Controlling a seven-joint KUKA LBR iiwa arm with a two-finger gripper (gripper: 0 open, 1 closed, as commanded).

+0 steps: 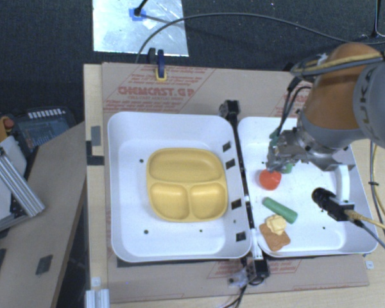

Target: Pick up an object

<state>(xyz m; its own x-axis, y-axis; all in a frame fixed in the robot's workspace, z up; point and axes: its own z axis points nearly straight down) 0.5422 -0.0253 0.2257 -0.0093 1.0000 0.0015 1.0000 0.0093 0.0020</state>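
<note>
In the right bin (308, 239) lie a red tomato-like ball (269, 179), a green cylinder (280, 210) and a tan and yellow toy food piece (275, 229). My gripper (278, 161) hangs low over the bin's left part, just above and right of the red ball. A small green thing (286, 167) shows at the fingertips, beside the ball. The fingers are dark and foreshortened from this view.
The left bin (125, 172) holds a yellow three-compartment plate (186, 183). A black divider with clips (237, 172) runs between the two bins. The arm's grey and orange body (340, 101) covers the right bin's far right part.
</note>
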